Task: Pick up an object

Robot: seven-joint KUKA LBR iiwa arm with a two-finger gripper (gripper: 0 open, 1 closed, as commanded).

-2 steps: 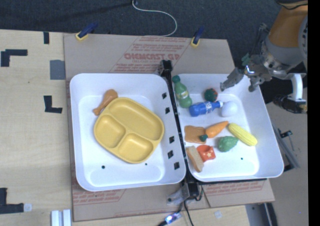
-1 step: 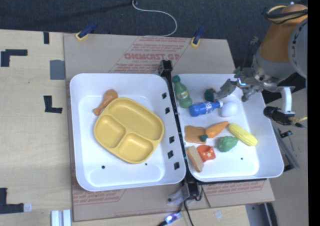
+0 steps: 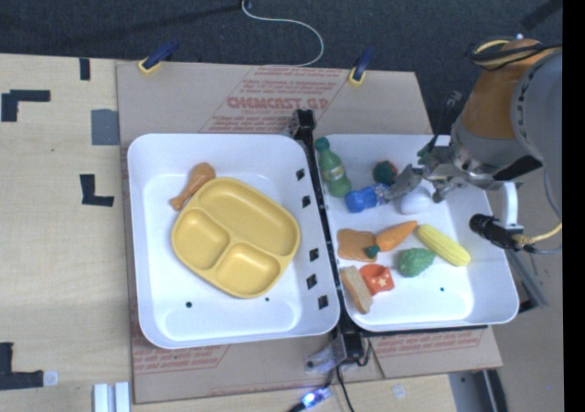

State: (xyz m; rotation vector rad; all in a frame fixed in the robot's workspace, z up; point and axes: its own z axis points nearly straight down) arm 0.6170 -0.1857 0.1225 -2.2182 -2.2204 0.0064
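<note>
My gripper (image 3: 419, 189) hangs over the back part of the right bin (image 3: 489, 305), open, with nothing between its fingers. A small white object (image 3: 412, 205) lies just below it. To its left are a blue toy (image 3: 361, 199), a dark teal item (image 3: 385, 169) and a green bottle (image 3: 332, 168). Nearer the front lie an orange carrot (image 3: 396, 236), a yellow corn cob (image 3: 443, 245), a green vegetable (image 3: 415, 261), an orange piece (image 3: 356, 243), a red box (image 3: 377, 279) and a tan slice (image 3: 355, 290).
The left bin (image 3: 151, 310) holds a yellow divided plate (image 3: 236, 235) and a toy drumstick (image 3: 192, 184). A black divider (image 3: 315, 218) separates the bins. The grey arm with its orange band (image 3: 503, 54) reaches in from the right.
</note>
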